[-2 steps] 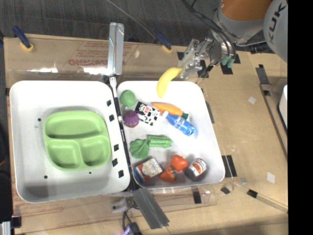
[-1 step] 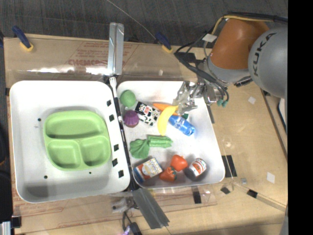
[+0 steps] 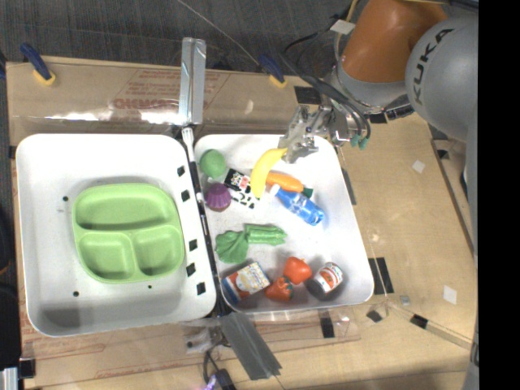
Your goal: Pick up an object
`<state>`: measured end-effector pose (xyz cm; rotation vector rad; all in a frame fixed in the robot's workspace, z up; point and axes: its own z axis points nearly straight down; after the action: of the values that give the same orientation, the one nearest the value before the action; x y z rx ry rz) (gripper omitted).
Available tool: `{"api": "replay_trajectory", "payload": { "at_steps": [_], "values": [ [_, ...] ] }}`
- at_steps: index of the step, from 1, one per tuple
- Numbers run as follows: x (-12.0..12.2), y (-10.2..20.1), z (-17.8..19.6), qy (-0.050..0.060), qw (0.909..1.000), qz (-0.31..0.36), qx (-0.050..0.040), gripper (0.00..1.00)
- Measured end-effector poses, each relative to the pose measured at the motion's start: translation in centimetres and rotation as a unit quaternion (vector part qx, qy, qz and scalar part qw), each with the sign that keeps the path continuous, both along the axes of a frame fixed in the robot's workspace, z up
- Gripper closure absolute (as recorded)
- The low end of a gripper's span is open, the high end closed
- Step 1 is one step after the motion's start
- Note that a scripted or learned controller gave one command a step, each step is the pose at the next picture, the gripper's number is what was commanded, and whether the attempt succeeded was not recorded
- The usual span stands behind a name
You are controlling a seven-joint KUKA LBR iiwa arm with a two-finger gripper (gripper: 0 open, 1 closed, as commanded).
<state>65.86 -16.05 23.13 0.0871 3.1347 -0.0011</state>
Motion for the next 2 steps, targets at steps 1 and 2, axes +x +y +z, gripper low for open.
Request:
{"api": "replay_trajectory", "payload": {
  "at_steps": [1, 2],
  "values": [
    [0.1, 0.0, 1.1, -0.001, 1.0000, 0.001, -0.0007, 1.00],
    [-0.3, 0.5, 6.7, -0.001, 0.9986, -0.052, -0.0004, 1.00]
  ]
}}
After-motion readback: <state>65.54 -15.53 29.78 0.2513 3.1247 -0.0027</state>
